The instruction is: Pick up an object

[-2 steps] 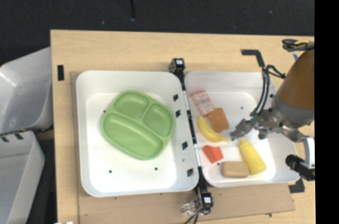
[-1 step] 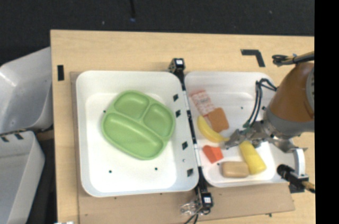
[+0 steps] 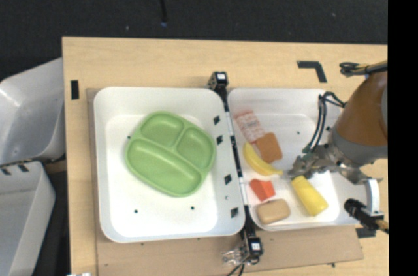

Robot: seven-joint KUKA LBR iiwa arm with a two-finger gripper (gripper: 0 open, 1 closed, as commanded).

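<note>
Camera view: gripper over right bin, beside banana; finger state unclear; no legible writing.

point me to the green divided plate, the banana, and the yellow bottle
green divided plastic plate (image 3: 171,153), camera view, on the ridge where its compartments meet, left bin
curved yellow banana (image 3: 258,162), camera view, middle of its curve, right bin
yellow plastic bottle (image 3: 309,196), camera view, middle of its body, right bin

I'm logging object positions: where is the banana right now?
The banana lies in the right bin, near its left wall, touching the brown block above it, with the red piece just below.
</note>
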